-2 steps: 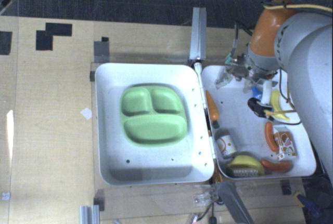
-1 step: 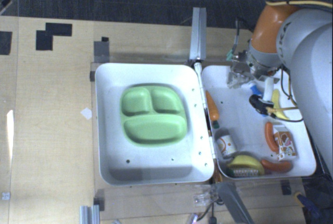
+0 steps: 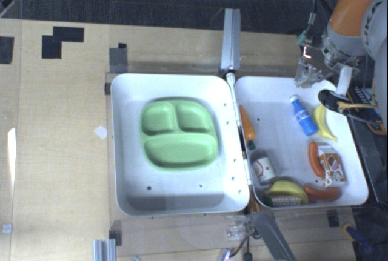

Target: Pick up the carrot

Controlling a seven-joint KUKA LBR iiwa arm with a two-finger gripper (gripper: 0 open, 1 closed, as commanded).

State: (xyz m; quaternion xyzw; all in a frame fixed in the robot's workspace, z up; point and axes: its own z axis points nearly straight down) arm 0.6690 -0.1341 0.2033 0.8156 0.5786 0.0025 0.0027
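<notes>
The carrot is a slim orange piece lying lengthwise against the left wall of the right bin, with a dark stem end pointing toward the front. My gripper hangs over the far right corner of that bin, well away from the carrot, on the other side of the bin floor. Nothing shows beneath it.
A green divided plate sits in the left bin. The right bin also holds a blue bottle, a yellow banana, a red sausage, a small carton, a can and another banana.
</notes>
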